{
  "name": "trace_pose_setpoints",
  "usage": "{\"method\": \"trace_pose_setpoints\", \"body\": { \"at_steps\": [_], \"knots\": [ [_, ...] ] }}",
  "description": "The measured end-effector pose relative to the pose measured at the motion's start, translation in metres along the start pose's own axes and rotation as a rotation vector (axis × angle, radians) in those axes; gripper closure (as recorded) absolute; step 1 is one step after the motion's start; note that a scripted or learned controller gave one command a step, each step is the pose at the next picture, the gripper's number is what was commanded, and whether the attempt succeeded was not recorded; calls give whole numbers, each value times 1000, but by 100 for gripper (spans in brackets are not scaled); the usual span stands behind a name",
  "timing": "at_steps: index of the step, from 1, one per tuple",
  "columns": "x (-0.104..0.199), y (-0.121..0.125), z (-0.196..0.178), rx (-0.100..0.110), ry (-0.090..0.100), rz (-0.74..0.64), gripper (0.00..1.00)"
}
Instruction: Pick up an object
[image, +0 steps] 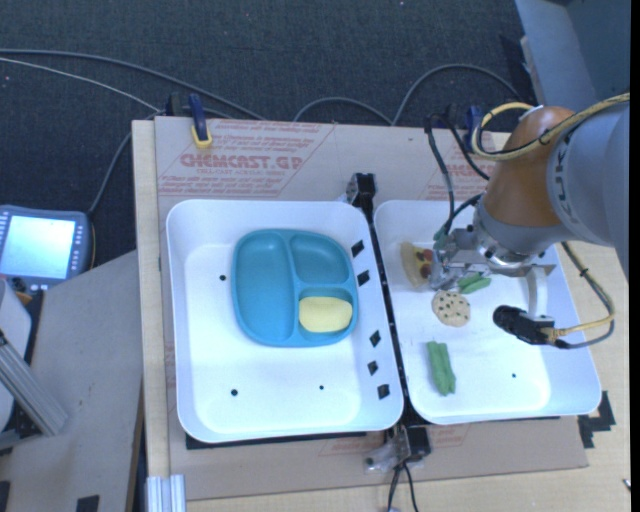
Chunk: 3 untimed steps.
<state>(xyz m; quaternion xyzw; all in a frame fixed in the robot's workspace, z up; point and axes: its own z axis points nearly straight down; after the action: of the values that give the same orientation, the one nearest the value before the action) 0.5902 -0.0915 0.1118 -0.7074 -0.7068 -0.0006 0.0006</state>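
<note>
Bench with two white bins: left bin (200, 330) holds a blue tray (270, 285) with a yellow piece (325, 314). In the right bin (560, 385) we note the gripper (452, 262) above a cookie (452, 308); a green pod (441, 367) lies nearer.

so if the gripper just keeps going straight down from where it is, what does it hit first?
Probably the round cookie: the gripper hangs over the right bin, pointing down, with the cookie just below it in the picture. A small green piece lies close alongside. Depth is unclear from this slanted view.
</note>
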Motion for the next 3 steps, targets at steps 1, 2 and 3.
{"method": "trace_pose_setpoints", "body": {
  "at_steps": [1, 2, 3],
  "knots": [
    [-7, 2, -62, -7, -3, 0, 100],
    [-7, 4, -111, -6, -3, -2, 100],
    [51, 0, -103, 2, 1, -7, 100]
  ]
}}
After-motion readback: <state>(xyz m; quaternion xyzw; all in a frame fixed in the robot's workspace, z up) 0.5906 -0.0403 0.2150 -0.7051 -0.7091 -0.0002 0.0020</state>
